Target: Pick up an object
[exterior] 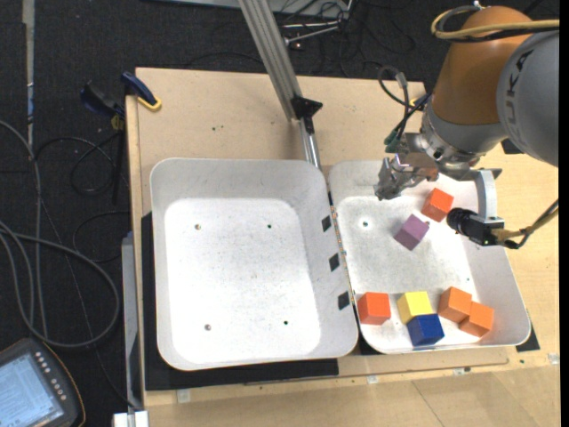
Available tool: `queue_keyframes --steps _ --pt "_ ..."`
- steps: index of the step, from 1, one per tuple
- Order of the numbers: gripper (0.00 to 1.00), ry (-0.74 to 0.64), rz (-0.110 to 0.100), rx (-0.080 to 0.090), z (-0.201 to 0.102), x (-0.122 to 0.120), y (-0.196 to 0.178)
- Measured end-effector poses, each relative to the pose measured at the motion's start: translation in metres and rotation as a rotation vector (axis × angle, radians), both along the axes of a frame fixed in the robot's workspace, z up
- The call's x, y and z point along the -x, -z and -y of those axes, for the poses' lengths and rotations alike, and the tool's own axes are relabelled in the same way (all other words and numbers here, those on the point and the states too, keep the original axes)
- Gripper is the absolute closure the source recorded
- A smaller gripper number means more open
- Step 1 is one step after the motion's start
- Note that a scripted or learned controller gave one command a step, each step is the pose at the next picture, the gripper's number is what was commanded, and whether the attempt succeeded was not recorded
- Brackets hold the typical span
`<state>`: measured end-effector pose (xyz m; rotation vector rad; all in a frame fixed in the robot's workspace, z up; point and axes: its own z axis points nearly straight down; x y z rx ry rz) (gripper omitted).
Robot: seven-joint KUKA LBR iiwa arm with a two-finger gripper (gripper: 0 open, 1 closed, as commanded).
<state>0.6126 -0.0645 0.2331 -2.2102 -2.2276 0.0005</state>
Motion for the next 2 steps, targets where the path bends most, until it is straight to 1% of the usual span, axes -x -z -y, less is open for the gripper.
queue_keyframes --steps 1,2 --pt "1.0 -0.001 0.002 0.001 -0.05 0.012 -0.011" --pt "1.0 0.0 0.001 0.0 -0.104 0.016 -0.002"
